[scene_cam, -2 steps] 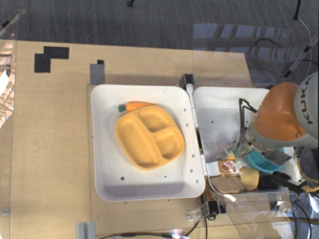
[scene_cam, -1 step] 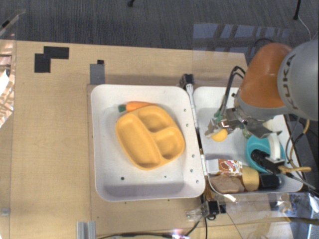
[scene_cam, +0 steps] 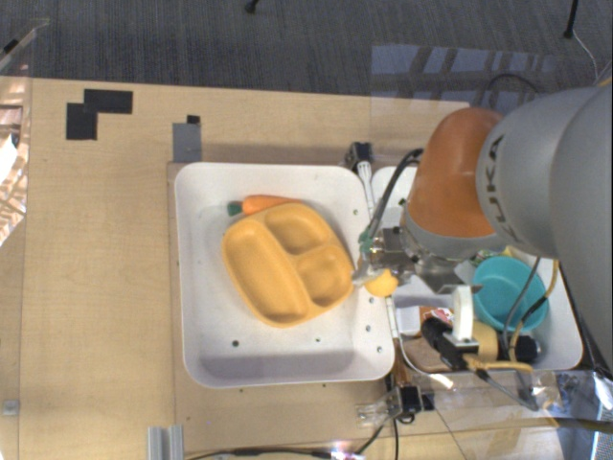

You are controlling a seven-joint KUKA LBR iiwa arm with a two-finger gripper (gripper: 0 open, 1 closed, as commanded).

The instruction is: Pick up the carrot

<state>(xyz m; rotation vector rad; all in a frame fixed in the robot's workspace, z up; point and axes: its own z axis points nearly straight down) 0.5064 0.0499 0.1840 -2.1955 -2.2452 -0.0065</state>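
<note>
Dark grey carpet [scene_cam: 287, 36] runs along the far side, w/ a light wooden bench [scene_cam: 86, 276] in front of it carrying two black marks [scene_cam: 96, 111] at its far left. Two shallow white bins sit side by side on the bench. The left bin [scene_cam: 278, 362] holds a yellow sectioned plate [scene_cam: 287, 262], tilted a bit, taking up most of the bin's middle. The carrot [scene_cam: 266, 202] lies just beyond the plate's far edge, touching or tucked slightly under it, w/ its green end pointing left; only an orange strip of it shows.

The grey arm [scene_cam: 560, 175] comes in from the right, orange band [scene_cam: 460, 175] above the wrist, over the right bin [scene_cam: 565, 348]. Its gripper [scene_cam: 383, 257] sits approx. over the seam between the bins, right of the plate and well apart from the carrot. Can't tell how far the pincer is spread, or if it grips anything. A small yellow object [scene_cam: 381, 283] lies just near of it, at the bin wall. A teal cup [scene_cam: 508, 290] sits in the right bin, partly under cables.
</note>
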